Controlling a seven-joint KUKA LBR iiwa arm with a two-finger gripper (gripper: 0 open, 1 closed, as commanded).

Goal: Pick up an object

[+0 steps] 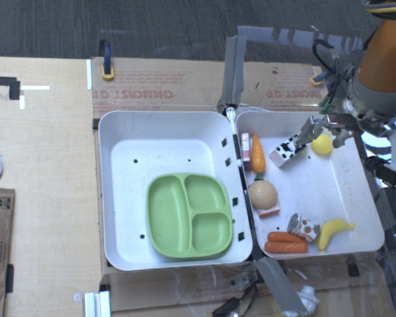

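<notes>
At the near edge of the right bin (373, 240), a banana (334, 231) lies at about five o'clock. A small printed packet (303, 228) is just beside it at its nine o'clock, and two orange-red sausages (287, 242) lie side by side toward six o'clock. The left bin (112, 197) bears a green three-part plate (188, 214) in its near half, toward five o'clock. Farther in, a round tan bun (263, 194) rests on something pink against the right bin's nine o'clock wall. Beyond it, at about ten o'clock, a carrot (257, 152) lies lengthwise along that wall, with a small reddish item (245, 142) just beside it. Near the bin's middle, toward twelve o'clock, lies a tilted black-and-white patterned box (287, 152). Just at its three o'clock is a yellow lemon (322, 144), at about one o'clock in the bin. The gripper (325, 135) hangs right over this lemon with its fingers (308, 132) spread apart, one on either side; whether they touch the fruit cannot be told, and the lemon appears to rest on the bin floor. Farthest off, the arm's orange band (383, 48) rises at two o'clock, and a blue clamp (105, 59) stands beyond the left bin at eleven o'clock.
</notes>
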